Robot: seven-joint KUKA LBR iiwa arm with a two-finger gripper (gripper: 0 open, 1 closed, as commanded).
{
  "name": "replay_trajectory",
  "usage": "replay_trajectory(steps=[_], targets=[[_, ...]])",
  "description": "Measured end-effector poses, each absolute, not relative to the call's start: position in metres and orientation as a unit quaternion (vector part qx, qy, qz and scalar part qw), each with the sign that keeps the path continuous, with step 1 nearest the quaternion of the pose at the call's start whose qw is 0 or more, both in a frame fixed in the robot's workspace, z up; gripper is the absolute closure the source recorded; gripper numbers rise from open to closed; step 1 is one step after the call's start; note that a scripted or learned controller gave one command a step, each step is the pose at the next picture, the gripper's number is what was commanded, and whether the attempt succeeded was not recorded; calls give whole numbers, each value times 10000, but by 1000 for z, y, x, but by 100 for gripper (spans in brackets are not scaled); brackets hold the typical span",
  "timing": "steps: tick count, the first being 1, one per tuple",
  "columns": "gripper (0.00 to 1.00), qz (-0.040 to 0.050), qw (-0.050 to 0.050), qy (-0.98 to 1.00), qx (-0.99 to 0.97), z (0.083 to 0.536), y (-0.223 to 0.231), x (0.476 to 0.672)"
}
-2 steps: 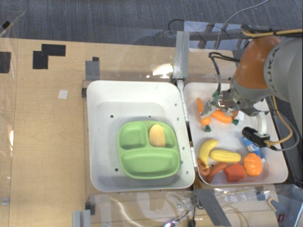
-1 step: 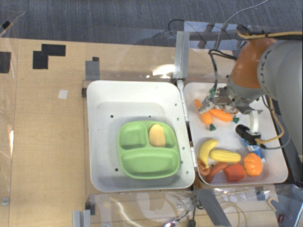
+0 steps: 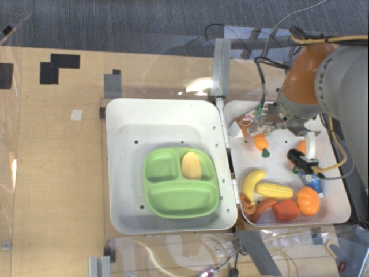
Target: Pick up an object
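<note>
My gripper [image 3: 263, 126] hangs low over the back left part of the right bin [image 3: 341, 212]. Directly under its tip is a small orange carrot [image 3: 261, 142] with a green top, touching it or very nearly. A small pale and red item [image 3: 247, 120] lies just left of the gripper by the bin wall. Along the front of that bin lie a banana [image 3: 251, 181], a corn cob [image 3: 274, 190], a red chili [image 3: 257, 209], a red block [image 3: 285, 210] and an orange pumpkin [image 3: 308, 201].
The left bin [image 3: 124, 154] holds a green divided plate [image 3: 173, 201] with a yellow egg-shaped object [image 3: 191, 165] in its back right compartment. A small blue item [image 3: 312, 182] lies near the right bin's right side. A metal divider [image 3: 220, 74] stands between the bins.
</note>
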State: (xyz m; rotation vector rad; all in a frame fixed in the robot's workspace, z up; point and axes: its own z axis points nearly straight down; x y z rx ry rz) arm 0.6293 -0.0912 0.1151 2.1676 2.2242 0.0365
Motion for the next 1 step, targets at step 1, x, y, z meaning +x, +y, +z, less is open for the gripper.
replay_trajectory(steps=[1], targets=[[100,19,15,6564,7544,211,-37,611]])
